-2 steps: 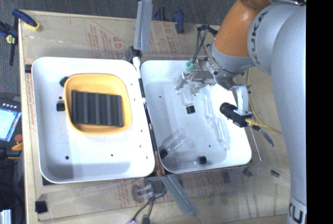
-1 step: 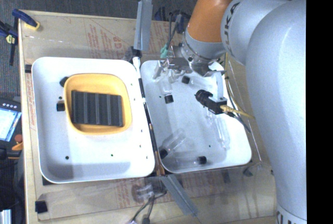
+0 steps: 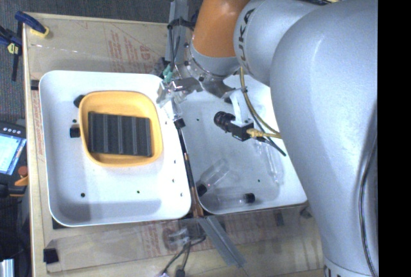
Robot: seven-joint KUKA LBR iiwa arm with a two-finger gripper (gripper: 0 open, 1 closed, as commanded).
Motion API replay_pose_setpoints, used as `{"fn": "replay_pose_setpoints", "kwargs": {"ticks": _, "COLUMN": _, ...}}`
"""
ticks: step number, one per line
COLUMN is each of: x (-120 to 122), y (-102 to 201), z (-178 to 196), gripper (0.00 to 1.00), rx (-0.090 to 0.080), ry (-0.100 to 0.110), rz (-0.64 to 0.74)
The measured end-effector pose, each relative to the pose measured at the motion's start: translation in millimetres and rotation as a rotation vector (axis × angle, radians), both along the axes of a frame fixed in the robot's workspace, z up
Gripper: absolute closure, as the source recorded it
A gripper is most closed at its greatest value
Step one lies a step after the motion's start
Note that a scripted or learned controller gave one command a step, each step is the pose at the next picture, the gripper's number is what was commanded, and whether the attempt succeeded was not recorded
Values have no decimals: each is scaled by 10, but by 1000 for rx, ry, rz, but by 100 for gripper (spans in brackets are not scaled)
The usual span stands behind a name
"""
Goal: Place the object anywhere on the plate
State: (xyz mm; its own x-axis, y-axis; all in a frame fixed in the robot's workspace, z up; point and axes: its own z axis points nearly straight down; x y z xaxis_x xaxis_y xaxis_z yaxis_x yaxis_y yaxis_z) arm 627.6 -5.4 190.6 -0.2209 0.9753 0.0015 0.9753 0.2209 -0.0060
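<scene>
- Spotted the left bin [image 3: 52, 147] first, with the yellow plate [image 3: 146, 108] lying flat toward its far side.
- Noted a dark ridged panel [image 3: 121, 133] filling the plate's middle. Judged the broad centre the safest landing spot, well inside the yellow rim.
- Caught the gripper [image 3: 169, 86] at the seam between the two bins, over the plate's far right corner.
- Could not tell how wide it stood; too tangled with wrist hardware and shadow. Saw nothing clearly held in it.
- Moved on to the right bin [image 3: 207, 144]. Picked out a clear object [image 3: 217, 176] lying near its near edge, well apart from the gripper. Took that for the task's thing, though its see-through body made the outline hard to read.
- Judged the step in hand to be the pick, not the placing.
- Would have called for a straight descent over the object's middle, closing across its narrow side. Expected slick clear plastic to slip or skate on the bin floor.
- Closed on the arm [image 3: 321, 108], bulking over the right side and hiding part of that bin.
- Advised lifting well above the bin walls before crossing left to the plate.
</scene>
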Motion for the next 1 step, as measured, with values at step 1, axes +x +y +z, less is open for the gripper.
{"fn": "replay_pose_setpoints", "kwargs": {"ticks": 1, "x": 1, "y": -1, "z": 2, "gripper": 0, "rx": 0, "ry": 0, "rz": 0}}
